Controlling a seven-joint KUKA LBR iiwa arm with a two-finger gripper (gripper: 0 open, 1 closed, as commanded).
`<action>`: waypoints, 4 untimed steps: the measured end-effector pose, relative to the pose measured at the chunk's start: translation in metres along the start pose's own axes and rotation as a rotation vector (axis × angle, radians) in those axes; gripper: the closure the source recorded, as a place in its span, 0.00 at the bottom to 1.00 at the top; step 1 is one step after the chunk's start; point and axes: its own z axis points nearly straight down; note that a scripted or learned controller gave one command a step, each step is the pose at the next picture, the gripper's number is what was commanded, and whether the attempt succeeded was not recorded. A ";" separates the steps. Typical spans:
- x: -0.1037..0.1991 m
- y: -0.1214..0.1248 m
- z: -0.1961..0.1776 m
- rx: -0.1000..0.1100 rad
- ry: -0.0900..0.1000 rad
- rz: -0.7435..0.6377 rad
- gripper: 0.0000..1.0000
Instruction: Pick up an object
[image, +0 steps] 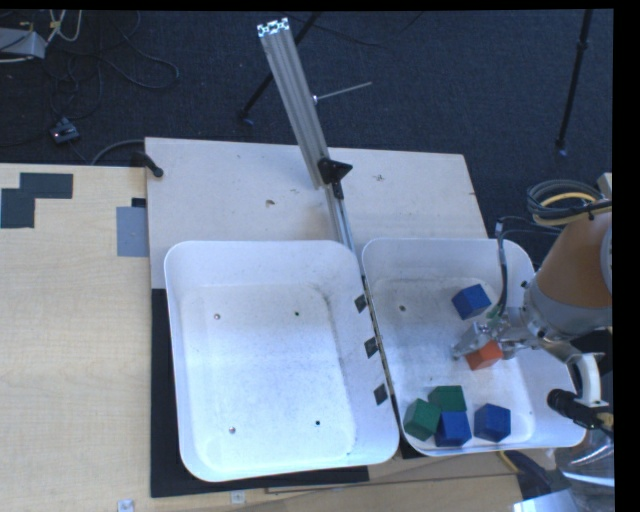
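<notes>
Nearest the camera, along the front wall of the right bin (520, 262): two green blocks (435, 409) pressed together, a blue cube (453, 428) touching them, another blue cube (492, 421) just beside that. No brand, label or writing readable anywhere. Farther back, mid-bin toward its right wall: the gripper (480, 345), reaching in from the right on the grey arm with its orange band (580, 262), directly over a small orange block (484, 355); cannot tell whether fingers apart or together, nor whether the orange block sits between them. Just behind, a third blue cube (471, 300), near the gripper. Open floor across the right bin's left half, between the centre divide and the blocks. Left bin (190, 262) broad and bare-floored, sharing the middle edge with the right one. Beyond both bins, pale board (240, 190), then a slanted metal rail (300, 110) rising toward dark carpet.
</notes>
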 end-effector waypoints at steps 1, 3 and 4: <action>-0.001 -0.001 -0.011 0.001 0.001 0.004 1.00; 0.092 -0.054 -0.036 -0.018 -0.019 0.004 1.00; 0.089 -0.054 -0.044 -0.018 -0.020 0.011 1.00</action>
